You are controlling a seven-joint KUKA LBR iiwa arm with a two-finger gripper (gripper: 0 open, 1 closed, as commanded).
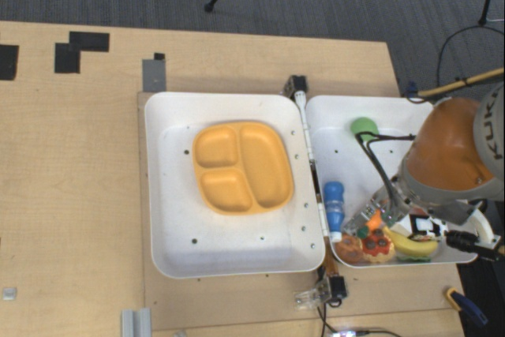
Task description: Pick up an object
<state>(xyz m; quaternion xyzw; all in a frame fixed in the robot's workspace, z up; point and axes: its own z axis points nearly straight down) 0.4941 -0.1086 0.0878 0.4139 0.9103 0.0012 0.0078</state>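
My gripper point(377, 215) reaches down into the near part of the right bin point(347, 140), directly over a pile of small objects. Under and around it lie a yellow banana point(412, 245), a red toy point(377, 247) and a brownish round piece point(349, 250). Just left of the gripper, along the bin's left wall, lies a blue bottle point(334, 204) with a clear body. A green round object point(364, 126) sits at the bin's far side. The wrist and its orange band point(448, 147) hide the right part of the bin.
The left bin point(170, 193) holds a yellow divided plate point(241, 166). A black cable point(377, 162) runs from the green object toward the wrist. A metal clamp point(297, 84) sits between the bins at the far edge, with bare wooden bench point(71, 193) to the left.
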